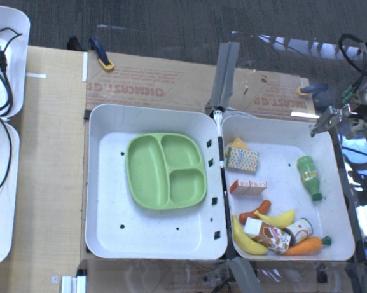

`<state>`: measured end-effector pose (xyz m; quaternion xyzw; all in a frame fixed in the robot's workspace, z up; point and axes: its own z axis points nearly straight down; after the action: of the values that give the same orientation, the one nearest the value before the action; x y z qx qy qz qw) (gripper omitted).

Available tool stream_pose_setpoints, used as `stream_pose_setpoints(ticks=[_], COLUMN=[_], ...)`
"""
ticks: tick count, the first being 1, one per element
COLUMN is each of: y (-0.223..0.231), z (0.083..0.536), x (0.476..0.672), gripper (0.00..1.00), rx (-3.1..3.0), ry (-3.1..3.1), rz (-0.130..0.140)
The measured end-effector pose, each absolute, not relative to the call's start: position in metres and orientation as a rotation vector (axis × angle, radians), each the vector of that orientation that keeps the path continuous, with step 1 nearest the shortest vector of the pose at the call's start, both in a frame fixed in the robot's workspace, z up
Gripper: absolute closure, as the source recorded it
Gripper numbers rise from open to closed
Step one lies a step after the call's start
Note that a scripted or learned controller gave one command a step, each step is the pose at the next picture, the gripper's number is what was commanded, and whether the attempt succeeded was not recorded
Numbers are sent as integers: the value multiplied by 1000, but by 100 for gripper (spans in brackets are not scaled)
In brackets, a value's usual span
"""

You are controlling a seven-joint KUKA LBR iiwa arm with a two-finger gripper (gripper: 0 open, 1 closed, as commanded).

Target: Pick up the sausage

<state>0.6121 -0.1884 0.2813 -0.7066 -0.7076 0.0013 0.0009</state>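
Note:
The sausage (255, 212) is a short red-orange link in the right bin (280, 139), near its front. It lies slanted, its lower end tucked against a yellow banana (278, 218) and a white-labelled packet (253, 227). My gripper (327, 121) hangs over the back right corner of that bin, well behind and to the right of the sausage, with nothing seen in it. The arm's wrist and cables (359, 104) rise behind it at the right edge.
Sharing the right bin are a green bottle (309, 176), a patterned box (242, 159) with a yellow wedge behind it, a small red box (248, 187), a second banana (245, 239), a can (299, 229) and a carrot (303, 247). A green divided plate (166, 170) lies in the left bin (103, 187).

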Motion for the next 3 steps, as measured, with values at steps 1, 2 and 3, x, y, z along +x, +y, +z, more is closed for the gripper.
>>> stream_pose_setpoints(ticks=[1, 2, 3], y=[-122, -97, -99], z=[91, 91, 99], x=[590, 534, 534], gripper=[0, 0, 100], rx=[-2439, -2367, -2370], ry=[-1978, -2062, -2056], rz=[4, 4, 6])
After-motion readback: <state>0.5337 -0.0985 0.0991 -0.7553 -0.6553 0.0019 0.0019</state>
